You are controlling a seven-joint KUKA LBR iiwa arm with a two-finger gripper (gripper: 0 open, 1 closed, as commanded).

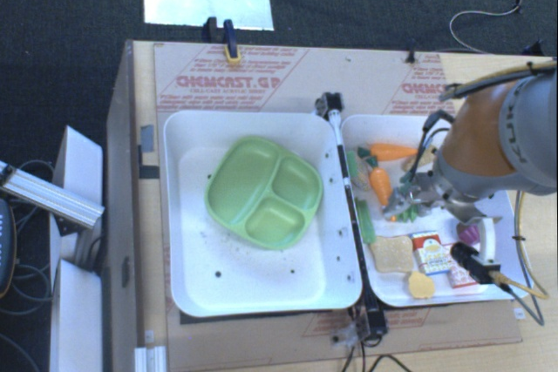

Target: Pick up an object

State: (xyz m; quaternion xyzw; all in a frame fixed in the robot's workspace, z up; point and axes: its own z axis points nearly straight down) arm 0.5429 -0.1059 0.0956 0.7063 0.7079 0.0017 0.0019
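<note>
My gripper point(403, 205) reaches down into the right bin point(397, 295) from the right, its tip low over the bin floor near the middle. Just left of it lies an orange carrot point(380, 184), and a second carrot point(392, 152) lies farther back. A green piece point(364, 220) runs along the bin's left wall. In front of the gripper sit a slice of toast point(392, 253), a small red and white box point(431, 254) and a yellow round piece point(422, 285). A purple item point(471, 233) peeks out beside the arm.
The left bin point(187, 213) holds a light green divided plate point(264, 191). A metal clamp bar point(346, 179) runs between the two bins. The grey arm with its orange band point(488, 135) covers the right bin's far right side. A cable point(523, 270) hangs at the right edge.
</note>
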